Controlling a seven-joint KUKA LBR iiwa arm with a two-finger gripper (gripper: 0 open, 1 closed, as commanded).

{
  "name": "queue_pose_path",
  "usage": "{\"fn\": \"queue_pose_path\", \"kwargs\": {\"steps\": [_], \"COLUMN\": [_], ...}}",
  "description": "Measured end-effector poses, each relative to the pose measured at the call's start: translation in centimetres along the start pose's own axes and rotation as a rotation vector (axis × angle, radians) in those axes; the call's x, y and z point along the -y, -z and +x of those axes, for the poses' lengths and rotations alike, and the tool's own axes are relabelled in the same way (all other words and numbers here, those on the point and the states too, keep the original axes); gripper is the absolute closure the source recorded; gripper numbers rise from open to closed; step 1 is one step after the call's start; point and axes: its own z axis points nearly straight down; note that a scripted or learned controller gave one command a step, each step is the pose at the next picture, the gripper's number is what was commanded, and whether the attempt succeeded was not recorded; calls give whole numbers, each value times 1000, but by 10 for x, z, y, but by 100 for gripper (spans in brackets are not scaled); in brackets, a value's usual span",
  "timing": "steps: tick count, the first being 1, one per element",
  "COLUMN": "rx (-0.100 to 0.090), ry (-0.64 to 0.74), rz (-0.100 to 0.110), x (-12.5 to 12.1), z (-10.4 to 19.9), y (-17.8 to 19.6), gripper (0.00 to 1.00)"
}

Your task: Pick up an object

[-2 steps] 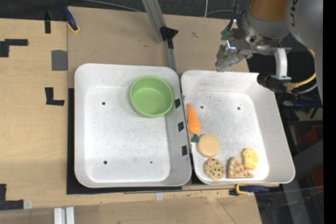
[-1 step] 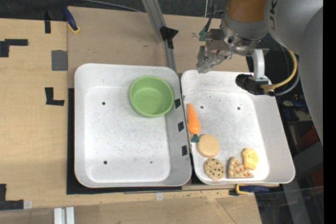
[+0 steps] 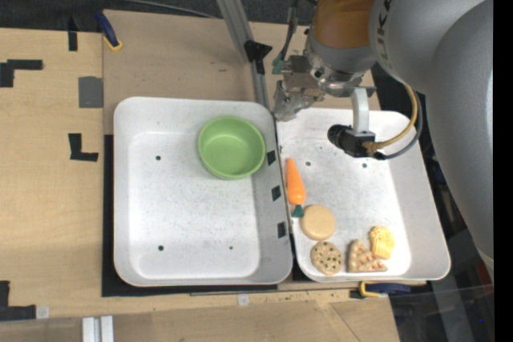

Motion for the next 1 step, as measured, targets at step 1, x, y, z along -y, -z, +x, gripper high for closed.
{"fn": "queue_pose_path", "kwargs": {"steps": [1], "rx": [-1], "ry": [2], "rz": [-1], "x": [9], "z": [53], "y": [2], "gripper": [100]}}
